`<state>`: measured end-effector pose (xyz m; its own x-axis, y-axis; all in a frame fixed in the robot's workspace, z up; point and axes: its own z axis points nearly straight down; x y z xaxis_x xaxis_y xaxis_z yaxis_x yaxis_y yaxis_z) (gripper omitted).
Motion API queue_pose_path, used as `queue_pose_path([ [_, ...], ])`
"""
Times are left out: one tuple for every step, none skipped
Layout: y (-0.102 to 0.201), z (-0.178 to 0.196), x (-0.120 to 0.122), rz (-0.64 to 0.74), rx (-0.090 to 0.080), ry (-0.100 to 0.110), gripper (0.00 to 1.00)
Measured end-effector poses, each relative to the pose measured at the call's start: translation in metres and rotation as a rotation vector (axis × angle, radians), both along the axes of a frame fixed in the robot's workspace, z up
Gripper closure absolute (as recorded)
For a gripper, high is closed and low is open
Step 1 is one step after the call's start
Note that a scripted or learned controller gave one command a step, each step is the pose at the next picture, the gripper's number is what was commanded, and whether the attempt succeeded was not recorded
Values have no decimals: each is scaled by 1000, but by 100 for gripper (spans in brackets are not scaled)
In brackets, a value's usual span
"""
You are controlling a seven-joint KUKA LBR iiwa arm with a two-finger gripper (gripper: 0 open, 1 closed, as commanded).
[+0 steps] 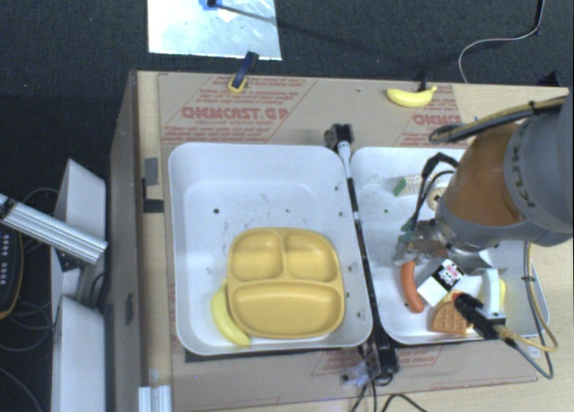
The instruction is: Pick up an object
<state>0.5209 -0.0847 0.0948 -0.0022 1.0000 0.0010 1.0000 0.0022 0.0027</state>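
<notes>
Right bin: pincer poised above hot dog; grip state cannot be told. Best descend centred, straddling its width.

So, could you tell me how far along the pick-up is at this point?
Done: the arm has reached into the right bin, with the gripper low beside the orange sausage-like piece. In hand: nothing visibly held. Left: grasping and lifting something; the waffle piece and, in the left bin, the yellow tray and banana all lie untouched.
</notes>
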Motion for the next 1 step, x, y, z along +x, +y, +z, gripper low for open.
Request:
queue_pose_path([
  [65, 90, 31, 1, 0, 0, 100],
])
